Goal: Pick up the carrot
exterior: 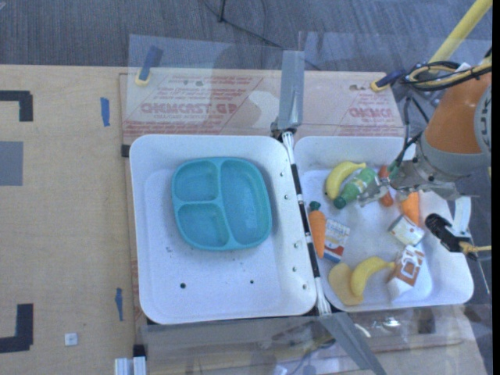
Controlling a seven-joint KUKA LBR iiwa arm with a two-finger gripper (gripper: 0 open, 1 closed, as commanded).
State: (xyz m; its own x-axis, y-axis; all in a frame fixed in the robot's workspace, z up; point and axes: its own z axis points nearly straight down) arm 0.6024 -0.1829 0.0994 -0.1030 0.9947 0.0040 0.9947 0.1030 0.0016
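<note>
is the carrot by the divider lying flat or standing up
Lying flat. The carrot rests lengthwise on the right bin floor along the divider, green top pointing away from the camera.

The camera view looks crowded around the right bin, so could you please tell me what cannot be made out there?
- Gripper: the arm's wrist covers the fingers, so open or shut is unclear.
- Orange piece under the wrist: partly hidden, could be a second carrot.
- Carrot by the divider: plain to see, untouched.
- Small cartons: print too small to read.
- Arm: cut off by the right edge.
</note>
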